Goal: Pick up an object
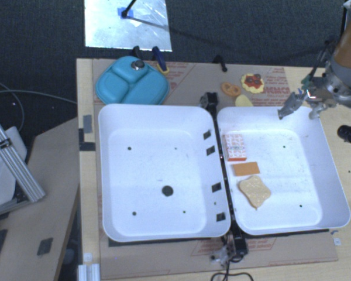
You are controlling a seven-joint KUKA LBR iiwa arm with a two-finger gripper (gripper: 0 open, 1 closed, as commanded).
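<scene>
Bread slice [255, 191] nr right bin [316, 174] left wall, end effector [300, 107] released over far rim

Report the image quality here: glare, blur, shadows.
Camera view: glare washes out the foil sheet and the left bin floor; the gripper looks soft, slightly blurred; the bread and card stay readable; shadows are faint.

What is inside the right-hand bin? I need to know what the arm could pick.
The right-hand bin holds three things along its left side: a red and white packet, an orange flat piece and a tan bread-like slice. None covers another.
</scene>
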